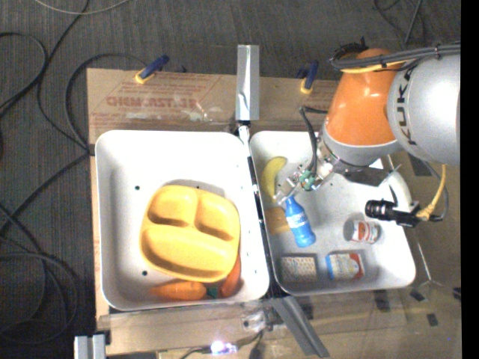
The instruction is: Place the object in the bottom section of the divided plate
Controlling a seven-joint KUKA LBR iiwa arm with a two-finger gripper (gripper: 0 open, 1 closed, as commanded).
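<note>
We judge the task to be at its start: the yellow divided plate (193,230) lies in the left bin (120,163), well off to the claw's left across the ridge where the two bin walls meet, and none of its sections holds anything that we can see. The claw (299,182) hangs low in the right bin (397,275), under the orange band of the arm (389,103), and we cannot tell whether it is open or closed, nor whether it grips anything. Just below the claw lies a blue bottle (299,225), its cap end touching or nearly touching the claw tip; we take it for the likely object (the task does not name one). Just to the claw's left, against the bin wall, sits a yellow banana-like piece (272,173), with a brownish item (278,220) below it. Further below the claw are two small flat packets (298,266) (344,265), and to its lower right a small can (364,231). All is still left to do: secure the object, lift it over the shared walls, carry it left, and set it in the plate's bottom section. Room is tight around the claw, with the wall and neighbours close; the middle of the right bin is more open. Orange items (179,290) crowd the plate's lower edge.
</note>
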